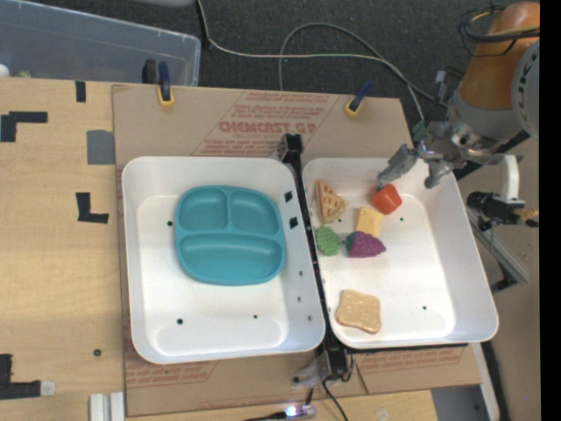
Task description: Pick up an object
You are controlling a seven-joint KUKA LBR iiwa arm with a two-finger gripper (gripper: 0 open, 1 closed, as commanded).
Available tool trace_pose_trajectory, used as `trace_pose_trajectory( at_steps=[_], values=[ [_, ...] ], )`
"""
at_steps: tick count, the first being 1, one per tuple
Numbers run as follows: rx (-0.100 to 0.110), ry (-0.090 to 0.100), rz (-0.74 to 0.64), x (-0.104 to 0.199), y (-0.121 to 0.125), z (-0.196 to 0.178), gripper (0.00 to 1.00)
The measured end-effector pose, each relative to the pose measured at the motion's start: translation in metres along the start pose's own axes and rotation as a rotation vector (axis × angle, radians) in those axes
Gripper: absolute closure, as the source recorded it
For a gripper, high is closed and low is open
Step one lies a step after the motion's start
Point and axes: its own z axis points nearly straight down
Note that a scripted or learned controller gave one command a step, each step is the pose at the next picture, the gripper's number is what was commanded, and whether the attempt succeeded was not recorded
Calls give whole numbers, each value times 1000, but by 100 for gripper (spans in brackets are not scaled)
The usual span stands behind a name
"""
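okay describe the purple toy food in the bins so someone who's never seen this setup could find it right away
Look in the right-hand white bin, the one without the teal divided plate. Near its middle sits a small cluster of toy foods; the purple grapes lie at its lower edge, just below the yellow wedge and right of the green piece. It is the sole purple item.

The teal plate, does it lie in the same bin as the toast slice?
No, the teal plate lies in the left bin; the toast slice lies in the right bin.
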Motion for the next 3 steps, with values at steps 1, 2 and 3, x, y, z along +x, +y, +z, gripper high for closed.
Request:
trace_pose_trajectory(
  at_steps=[1, 2, 3],
  values=[
    [-14, -3, -3, 0, 3, -9, 0],
    [-10, -3, -4, 5, -5, 38, 0],
    [-9, -2, -4, 8, -4, 103, 0]
  ],
)
